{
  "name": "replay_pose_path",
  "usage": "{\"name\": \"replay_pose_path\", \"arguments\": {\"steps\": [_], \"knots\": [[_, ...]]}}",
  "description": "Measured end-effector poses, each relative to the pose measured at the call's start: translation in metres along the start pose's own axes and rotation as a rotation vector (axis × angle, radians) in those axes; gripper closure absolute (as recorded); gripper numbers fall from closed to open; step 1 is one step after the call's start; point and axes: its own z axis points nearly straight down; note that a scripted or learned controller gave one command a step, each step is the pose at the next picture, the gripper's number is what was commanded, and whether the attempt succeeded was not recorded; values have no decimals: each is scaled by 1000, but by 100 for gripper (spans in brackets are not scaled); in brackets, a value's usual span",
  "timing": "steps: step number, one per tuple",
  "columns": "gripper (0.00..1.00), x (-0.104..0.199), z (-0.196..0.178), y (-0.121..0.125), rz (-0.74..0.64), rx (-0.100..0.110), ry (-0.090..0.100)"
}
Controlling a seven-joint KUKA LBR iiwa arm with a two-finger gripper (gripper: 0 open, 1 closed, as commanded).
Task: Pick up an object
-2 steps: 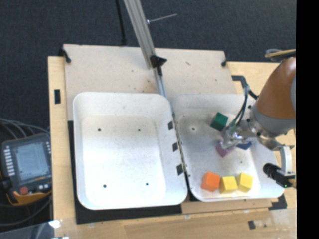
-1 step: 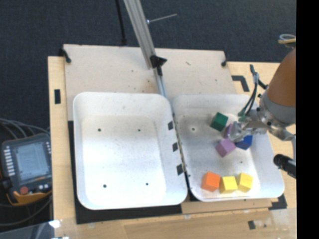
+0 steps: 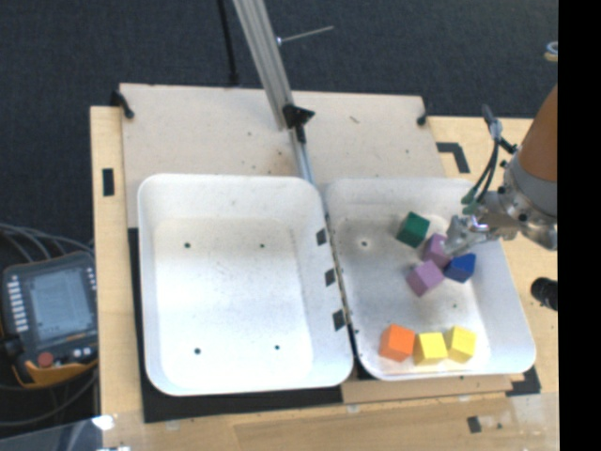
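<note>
Seven blocks lie in the right bin: three in a row at the front, four clustered behind them.

Smooth white plastic bins, wooden bench

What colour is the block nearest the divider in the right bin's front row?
Orange, clearest in the camera view, beside two yellow blocks.

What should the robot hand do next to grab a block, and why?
Probably go straight down a little, if it isn't already touching. The gripper sits in the right bin, right over a tight cluster: a purple block, a blue block and another purple block. Nothing shows between its fingers yet, so lowering onto the nearest purple one seems the sensible step.
</note>
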Motion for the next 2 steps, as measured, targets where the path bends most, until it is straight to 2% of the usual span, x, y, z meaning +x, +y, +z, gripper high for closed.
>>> {"name": "replay_pose_path", "arguments": {"steps": [1, 2], "knots": [[100, 39, 2, 20, -1, 3, 1], [100, 95, 13, 41, -3, 3, 1]]}}
